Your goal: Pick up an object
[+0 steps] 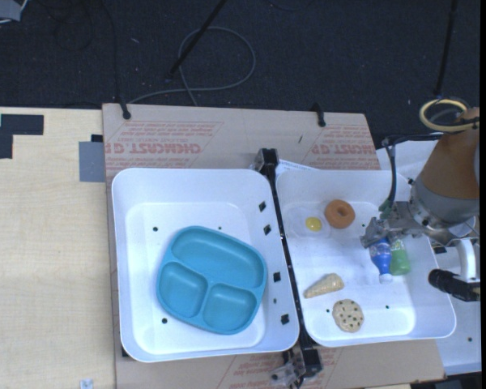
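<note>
— What lies around you, biggest first?

— Under me, the surface (49, 241) carries two bins. I hang over the right bin (437, 327); the left bin (138, 193) sits well off to my left, holding a blue divided plate (212, 279). Nearer, still to my left, a brown doughnut (339, 213) with a small yellow piece (313, 224) beyond it; down-left of me lie a cream cone-shaped piece (324, 285) and a chocolate-chip cookie (348, 315).

— And what are you after?

— My claw (382, 235) is low at the right bin's far-right side. Just below it, touching or nearly so, lies a small blue-and-white thing (381, 260) beside a green one (399, 261), their long axes running away from me towards the bin's near edge.

— Clenched or released?

— I cannot tell; the wrist hides that.
</note>
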Available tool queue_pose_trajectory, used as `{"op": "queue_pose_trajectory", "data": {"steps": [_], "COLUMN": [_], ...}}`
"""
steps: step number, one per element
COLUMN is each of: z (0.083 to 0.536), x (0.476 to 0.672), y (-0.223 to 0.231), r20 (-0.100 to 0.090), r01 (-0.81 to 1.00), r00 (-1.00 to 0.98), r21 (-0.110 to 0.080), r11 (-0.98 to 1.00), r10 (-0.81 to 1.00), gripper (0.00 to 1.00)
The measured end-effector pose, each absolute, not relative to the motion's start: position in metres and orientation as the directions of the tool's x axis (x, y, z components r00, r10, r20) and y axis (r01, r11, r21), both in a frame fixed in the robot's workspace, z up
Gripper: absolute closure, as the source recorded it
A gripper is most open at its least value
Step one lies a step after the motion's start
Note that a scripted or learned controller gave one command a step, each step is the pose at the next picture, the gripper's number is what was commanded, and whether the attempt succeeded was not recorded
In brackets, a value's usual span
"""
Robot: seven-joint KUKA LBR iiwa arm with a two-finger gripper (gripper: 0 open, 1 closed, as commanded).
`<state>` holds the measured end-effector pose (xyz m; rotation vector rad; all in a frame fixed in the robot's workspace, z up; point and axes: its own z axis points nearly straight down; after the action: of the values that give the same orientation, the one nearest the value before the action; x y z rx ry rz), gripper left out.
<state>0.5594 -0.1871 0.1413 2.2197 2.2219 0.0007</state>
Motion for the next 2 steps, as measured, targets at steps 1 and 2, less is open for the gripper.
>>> {"op": "queue_pose_trajectory", "data": {"steps": [1,2], "z": [0.194,0.245], "x": [0.564,0.565], "y": [-0.198,-0.199], "r20": [-0.001,-0.001], "r01": [1.000,1.000], "r00": [0.000,-0.001], "r21": [0.003,0.003], "r11": [0.000,0.001], "r10": [1.000,1.000], "gripper": [1.00,1.00]}}
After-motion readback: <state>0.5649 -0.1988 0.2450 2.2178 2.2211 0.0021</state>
